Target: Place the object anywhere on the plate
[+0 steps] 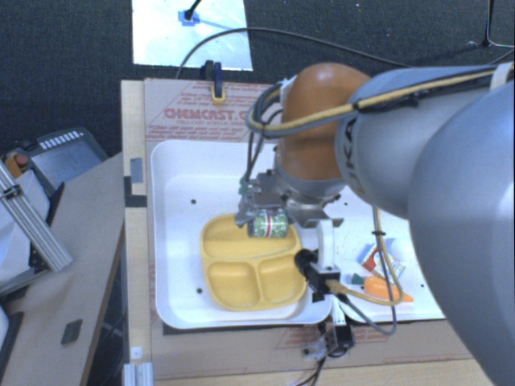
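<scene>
A yellow divided plate (241,272) lies in the left white bin (181,215), toward its front. A small green can with a pale label (268,226) lies on its side over the plate's far right edge. My gripper (259,214) hangs directly over the can, its metal fingers reaching down around it from above. The big grey arm with its orange band (318,119) covers the gripper's upper part and most of the right bin.
In the right bin lie an orange carrot-like toy (382,286) and a small red and blue item (372,257). Cables (338,328) trail over the front rim. A cardboard sheet (193,111) lies behind the bins, and a grey device (60,155) sits at left.
</scene>
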Controlling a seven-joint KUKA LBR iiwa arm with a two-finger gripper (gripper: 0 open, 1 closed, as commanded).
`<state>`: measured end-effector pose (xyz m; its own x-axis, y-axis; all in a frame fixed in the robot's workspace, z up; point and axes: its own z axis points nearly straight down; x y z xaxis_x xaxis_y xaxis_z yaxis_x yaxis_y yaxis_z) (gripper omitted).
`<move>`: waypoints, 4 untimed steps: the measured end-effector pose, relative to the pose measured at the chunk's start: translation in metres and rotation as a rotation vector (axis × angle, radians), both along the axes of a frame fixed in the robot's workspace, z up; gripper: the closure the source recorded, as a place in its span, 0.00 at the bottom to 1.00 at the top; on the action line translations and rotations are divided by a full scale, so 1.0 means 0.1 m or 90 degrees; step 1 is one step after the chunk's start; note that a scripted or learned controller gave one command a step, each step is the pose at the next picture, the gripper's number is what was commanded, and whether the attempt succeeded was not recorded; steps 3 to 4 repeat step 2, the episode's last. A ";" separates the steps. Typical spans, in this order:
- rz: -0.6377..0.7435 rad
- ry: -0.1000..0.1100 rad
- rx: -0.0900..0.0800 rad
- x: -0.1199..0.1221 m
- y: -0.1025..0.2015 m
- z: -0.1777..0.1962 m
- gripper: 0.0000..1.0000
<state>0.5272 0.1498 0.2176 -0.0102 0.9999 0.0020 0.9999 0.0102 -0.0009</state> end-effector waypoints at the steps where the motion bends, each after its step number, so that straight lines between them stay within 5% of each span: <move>1: -0.002 -0.001 0.000 0.03 0.30 0.03 1.00; 2: -0.004 -0.001 -0.001 0.03 0.28 0.03 0.00; 4: -0.004 -0.001 -0.001 0.03 0.28 0.03 0.00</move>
